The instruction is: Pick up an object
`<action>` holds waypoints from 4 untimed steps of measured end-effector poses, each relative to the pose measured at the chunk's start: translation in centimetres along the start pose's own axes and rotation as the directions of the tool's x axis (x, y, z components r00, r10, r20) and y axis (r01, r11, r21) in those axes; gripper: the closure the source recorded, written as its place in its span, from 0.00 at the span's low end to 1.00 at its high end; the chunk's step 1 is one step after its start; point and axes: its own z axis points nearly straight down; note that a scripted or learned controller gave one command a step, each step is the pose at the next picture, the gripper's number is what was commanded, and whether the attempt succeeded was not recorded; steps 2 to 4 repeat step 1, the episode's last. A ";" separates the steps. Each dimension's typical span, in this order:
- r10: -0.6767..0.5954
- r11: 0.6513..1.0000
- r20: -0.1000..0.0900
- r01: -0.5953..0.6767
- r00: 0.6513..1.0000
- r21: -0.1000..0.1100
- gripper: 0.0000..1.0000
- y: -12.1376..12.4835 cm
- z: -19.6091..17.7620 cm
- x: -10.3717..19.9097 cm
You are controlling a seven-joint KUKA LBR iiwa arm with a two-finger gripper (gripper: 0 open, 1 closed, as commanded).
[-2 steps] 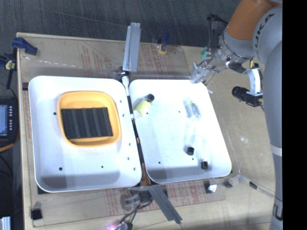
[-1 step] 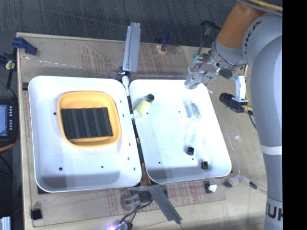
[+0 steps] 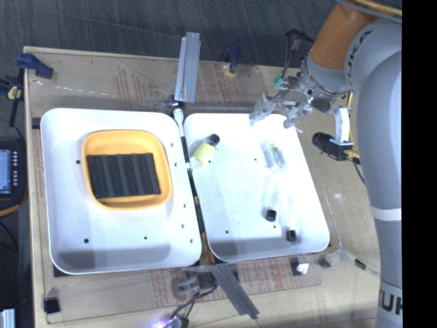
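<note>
My gripper (image 3: 276, 113) hangs over the far right rim of the right bin (image 3: 235, 248), its two fingers spread apart with nothing between them. Below it, inside that bin, lies a clear plastic bottle (image 3: 274, 157), with another clear bottle with a dark cap (image 3: 272, 198) just nearer the front. A small yellow bottle with a black cap (image 3: 203, 149) rests near the bin's far left corner. A small black piece (image 3: 291, 235) sits by the front right corner.
The left bin (image 3: 61, 238) holds a yellow tray with a dark ribbed insert (image 3: 125, 172). A metal divider bar (image 3: 186, 67) rises between the bins at the back. A black fitting (image 3: 331, 145) juts out right of the right bin.
</note>
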 end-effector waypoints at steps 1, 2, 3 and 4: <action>-0.052 0.999 0.000 0.052 0.999 0.000 0.00 -5.7 13.6 0.7; -0.052 0.999 0.000 0.052 0.999 0.000 0.00 -5.7 13.6 0.7; -0.052 0.999 0.000 0.052 0.999 0.000 0.00 -5.7 13.6 0.7; -0.052 0.999 0.000 0.052 0.999 0.000 0.00 -5.7 13.6 0.7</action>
